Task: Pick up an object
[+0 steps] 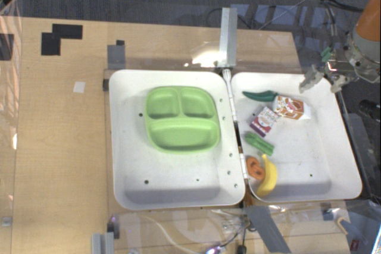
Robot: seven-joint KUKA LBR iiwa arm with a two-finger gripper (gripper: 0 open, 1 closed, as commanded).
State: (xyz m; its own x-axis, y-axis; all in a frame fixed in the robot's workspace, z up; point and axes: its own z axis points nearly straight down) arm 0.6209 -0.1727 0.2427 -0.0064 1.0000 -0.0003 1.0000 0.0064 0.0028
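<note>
The right bin (333, 146) holds several small items along its left side: a dark green pepper (260, 94), a white and red snack packet (289, 108), a purple and white packet (264, 121), a light green pod (259, 143), an orange piece (255, 168) and a yellow banana (267, 176). My gripper (325, 80) hangs over the bin's far right corner, well to the right of these items. Its two fingers stand apart with nothing between them.
The left bin (128, 146) bears a green divided plate (181, 118) in its middle. A metal post (228, 38) rises behind the seam between the bins. Bare bin floor lies on the right half of the right bin.
</note>
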